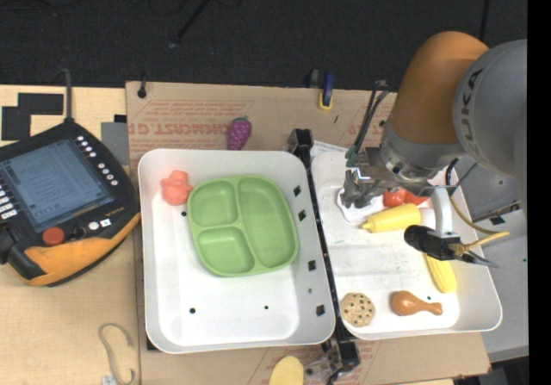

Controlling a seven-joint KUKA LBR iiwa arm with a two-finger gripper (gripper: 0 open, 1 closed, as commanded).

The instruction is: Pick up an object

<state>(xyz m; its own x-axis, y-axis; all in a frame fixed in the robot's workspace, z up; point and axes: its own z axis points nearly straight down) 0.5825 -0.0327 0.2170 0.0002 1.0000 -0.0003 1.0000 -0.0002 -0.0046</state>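
Note:
My gripper [356, 195] hangs low over the back left part of the right bin [482, 314]. Just right of it lie a yellow mustard bottle [392, 220] and a small red thing [398, 198], partly hidden by the wrist. A yellow corn cob [441, 271] lies further right. Near the bin's front sit a round cookie [356, 309] and a brown chicken drumstick [415, 303]. Nothing shows in the gripper's grasp.
The left bin [172, 306] holds a green divided plate [241, 225] and a pink toy [176, 188] at its back left. Purple grapes [239, 131] lie on the cardboard behind it. A yellow thing [287, 370] sits at the front edge, and a teach pendant [60, 194] lies at the far left.

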